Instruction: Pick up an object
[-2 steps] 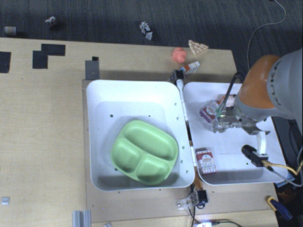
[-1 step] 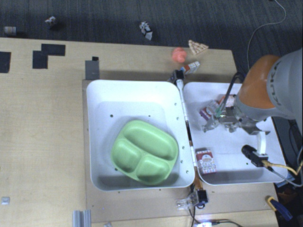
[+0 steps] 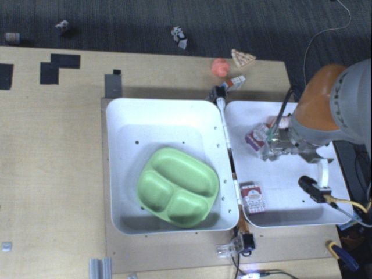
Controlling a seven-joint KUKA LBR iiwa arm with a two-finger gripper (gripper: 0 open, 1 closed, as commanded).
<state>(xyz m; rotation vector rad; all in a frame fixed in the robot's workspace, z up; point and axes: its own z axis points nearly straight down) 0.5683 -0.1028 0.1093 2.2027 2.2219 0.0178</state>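
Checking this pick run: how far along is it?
Done: claw is low in the right bin, at a small packet. In hand: nothing visibly held; contact unclear. Left: grasp and lift. Red-and-white box and green tray lie untouched.

Light wooden bench (image 3: 52, 173); dark carpet floor (image 3: 128, 10) beyond, small debris scattered.

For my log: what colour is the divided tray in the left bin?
Light green tray, camera view.
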